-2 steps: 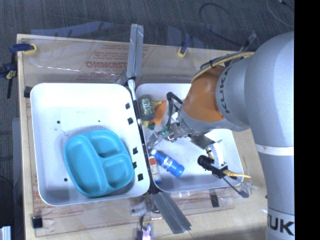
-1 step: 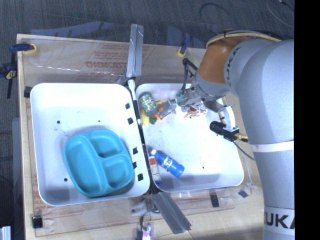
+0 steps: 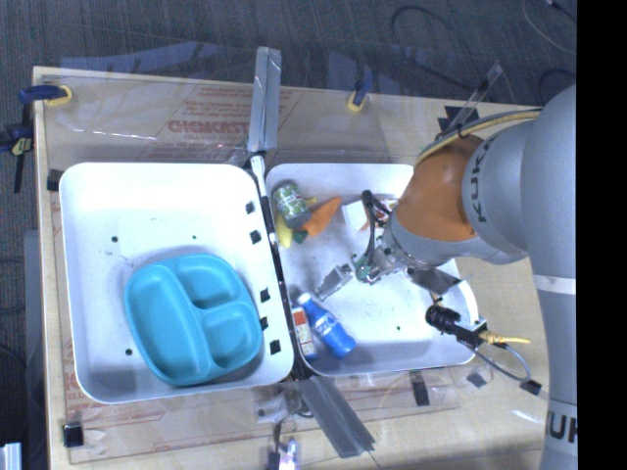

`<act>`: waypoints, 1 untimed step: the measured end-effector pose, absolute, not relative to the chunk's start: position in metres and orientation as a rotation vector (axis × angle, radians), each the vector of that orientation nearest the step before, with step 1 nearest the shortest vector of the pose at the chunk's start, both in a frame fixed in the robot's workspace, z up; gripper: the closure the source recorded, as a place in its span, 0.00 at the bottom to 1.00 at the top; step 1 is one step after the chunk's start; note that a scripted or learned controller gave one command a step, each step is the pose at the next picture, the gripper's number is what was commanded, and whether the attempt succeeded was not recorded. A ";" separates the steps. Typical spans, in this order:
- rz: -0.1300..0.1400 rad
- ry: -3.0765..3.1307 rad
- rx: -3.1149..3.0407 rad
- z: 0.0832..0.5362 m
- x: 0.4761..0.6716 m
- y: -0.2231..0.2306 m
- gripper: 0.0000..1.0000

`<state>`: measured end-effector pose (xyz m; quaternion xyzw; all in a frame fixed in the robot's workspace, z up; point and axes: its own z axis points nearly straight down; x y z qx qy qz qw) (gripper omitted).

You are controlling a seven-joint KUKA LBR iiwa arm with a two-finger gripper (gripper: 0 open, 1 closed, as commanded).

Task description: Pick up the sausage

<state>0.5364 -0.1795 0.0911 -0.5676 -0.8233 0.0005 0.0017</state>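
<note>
claw low in the right bin, sausage not yet in hand

the arm (image 3: 490,199) reaches into the right bin (image 3: 431,352), with the claw (image 3: 338,280) down near the bin floor at about its middle. whether the claw is released or clenched i cannot tell; nothing shows between its tips. the step in hand looks like the approach to a pick.

the sausage (image 3: 319,214), an orange-brown tapered piece, lies near the bin's upper left, just beside a green can (image 3: 288,201) and a yellow piece (image 3: 283,232). its long axis runs on a slant, the narrow end toward upper right.

next, the claw likely needs to shift up and left and close across that axis. a blue bottle (image 3: 327,327) lies lower left. the blue tray (image 3: 193,316) sits in the left bin (image 3: 98,199).
</note>
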 end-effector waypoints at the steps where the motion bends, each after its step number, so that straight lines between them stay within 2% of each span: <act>1: 0.000 -2.581 -1.793 0.112 0.604 -0.199 0.00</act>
